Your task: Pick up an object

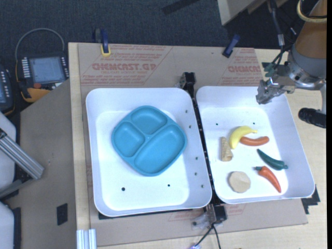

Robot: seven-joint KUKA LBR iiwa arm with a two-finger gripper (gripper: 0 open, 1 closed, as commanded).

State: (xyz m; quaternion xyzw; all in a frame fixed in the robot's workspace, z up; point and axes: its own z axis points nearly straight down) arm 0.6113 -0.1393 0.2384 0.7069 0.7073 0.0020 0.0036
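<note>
Yellow banana (pixel 239 135) arcs lengthwise from lower-left to upper-right.

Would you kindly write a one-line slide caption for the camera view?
Gripper poised over the right bin's far corner, toy foods beyond it; blue divided plate in the left bin.

arm (pixel 311 45): cut off by right edge, upper right of frame
gripper (pixel 263 96): too small/dark to tell fingers
pendant (pixel 45 69): screen unreadable, upper left
green pepper (pixel 272 160): end overlaps red pepper (pixel 270 177), contact unclear
</note>
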